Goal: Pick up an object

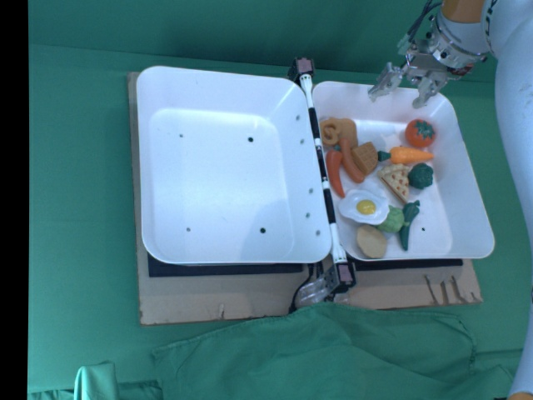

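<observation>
My gripper (405, 89) hangs above the far edge of the right bin (470, 215), fingers spread apart with nothing between them. Below it the bin holds toy foods: a red tomato (420, 132), an orange carrot (406, 155), a pretzel (335, 130), a brown toast piece (365, 156), two red-orange sausages (336, 173), a pizza slice (396, 182), a broccoli floret (421, 176), a fried egg (364, 207), a green leafy vegetable (400, 219) and a potato (371, 242). The tomato lies nearest the gripper.
The left bin (221, 169) has only small dark dots on its floor. A black-and-white bar (321, 165) runs between the bins. Both rest on a cardboard sheet (208, 302) over green cloth; crumpled green fabric (325, 357) lies at the front.
</observation>
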Tool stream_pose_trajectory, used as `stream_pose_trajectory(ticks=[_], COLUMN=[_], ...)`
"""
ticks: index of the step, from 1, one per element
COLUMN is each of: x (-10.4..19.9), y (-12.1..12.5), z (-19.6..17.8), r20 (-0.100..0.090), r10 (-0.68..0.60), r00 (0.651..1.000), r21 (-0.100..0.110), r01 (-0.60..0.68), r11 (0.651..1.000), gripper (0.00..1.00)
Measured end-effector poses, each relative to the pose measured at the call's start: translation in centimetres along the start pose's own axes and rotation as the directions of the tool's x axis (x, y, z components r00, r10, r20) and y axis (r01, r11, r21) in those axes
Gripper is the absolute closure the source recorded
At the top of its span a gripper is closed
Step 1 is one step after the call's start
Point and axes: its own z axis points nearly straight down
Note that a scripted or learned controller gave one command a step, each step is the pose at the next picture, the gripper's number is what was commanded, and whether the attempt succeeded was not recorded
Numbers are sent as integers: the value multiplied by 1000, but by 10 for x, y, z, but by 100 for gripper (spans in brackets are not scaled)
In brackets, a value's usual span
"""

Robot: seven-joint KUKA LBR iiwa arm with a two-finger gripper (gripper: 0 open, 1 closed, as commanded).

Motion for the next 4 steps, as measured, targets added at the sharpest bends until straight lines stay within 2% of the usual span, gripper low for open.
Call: stream_pose_trajectory(ticks=[2,3,4], x=[-2,1,-5], y=[0,2,12], z=[75,61,0], r20=[-2,-6,2], r10=[-3,-6,-3], r00=[1000,1000,1000], r21=[5,3,-13], r01=[3,6,3], r11=[1000,1000,1000], gripper=[0,100,100])
